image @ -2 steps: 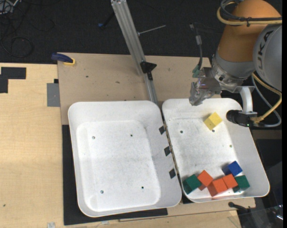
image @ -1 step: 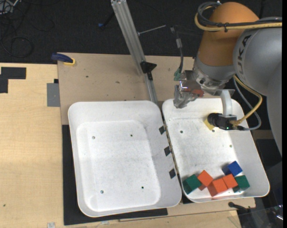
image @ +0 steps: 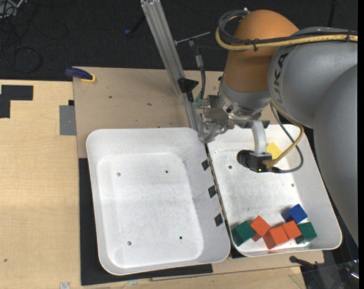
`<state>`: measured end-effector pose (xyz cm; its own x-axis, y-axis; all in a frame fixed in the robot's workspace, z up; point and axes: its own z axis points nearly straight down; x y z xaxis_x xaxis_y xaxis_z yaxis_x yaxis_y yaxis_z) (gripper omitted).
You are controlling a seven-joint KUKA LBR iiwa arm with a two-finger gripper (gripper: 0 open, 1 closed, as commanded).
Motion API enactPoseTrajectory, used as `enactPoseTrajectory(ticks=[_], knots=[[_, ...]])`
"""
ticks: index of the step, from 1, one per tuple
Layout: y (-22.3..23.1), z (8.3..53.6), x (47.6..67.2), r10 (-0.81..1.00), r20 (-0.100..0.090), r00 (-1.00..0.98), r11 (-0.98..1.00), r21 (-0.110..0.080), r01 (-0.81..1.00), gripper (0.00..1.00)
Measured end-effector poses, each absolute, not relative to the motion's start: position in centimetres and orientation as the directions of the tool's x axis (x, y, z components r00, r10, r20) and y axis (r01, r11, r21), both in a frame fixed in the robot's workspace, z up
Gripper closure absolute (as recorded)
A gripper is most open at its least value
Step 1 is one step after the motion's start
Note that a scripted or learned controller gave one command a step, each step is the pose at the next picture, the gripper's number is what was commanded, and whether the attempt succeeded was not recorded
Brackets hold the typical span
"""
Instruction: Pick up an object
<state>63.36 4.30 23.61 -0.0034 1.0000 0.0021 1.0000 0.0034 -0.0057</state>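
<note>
The pincer [image: 213, 124], open or closed I cannot tell, is hovering over the far left corner of the right-hand shallow white plastic bin [image: 254, 197], while the cluster of small orange, green and blue cubes [image: 277, 233] is lying well apart at its near end

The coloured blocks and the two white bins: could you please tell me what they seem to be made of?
Coloured blocks: probably painted wood or plastic, with flat even colours, sharp edges and no glare; the view cannot settle which. Left bin and right bin: likely moulded plastic in matte white, going by the rounded corners, raised rims and faint grey scuffing.
</note>
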Motion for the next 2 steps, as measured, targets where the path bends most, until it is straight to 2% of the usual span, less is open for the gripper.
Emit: enactPoseTrajectory(ticks=[1,2], knots=[[8.84,22.53,63.42,1.0,0.001,-0.004,0.004,-0.006,1.0,1.0],[8.66,22.61,63.43,1.0,0.0,-0.001,0.001,-0.005,1.0,0.0]])
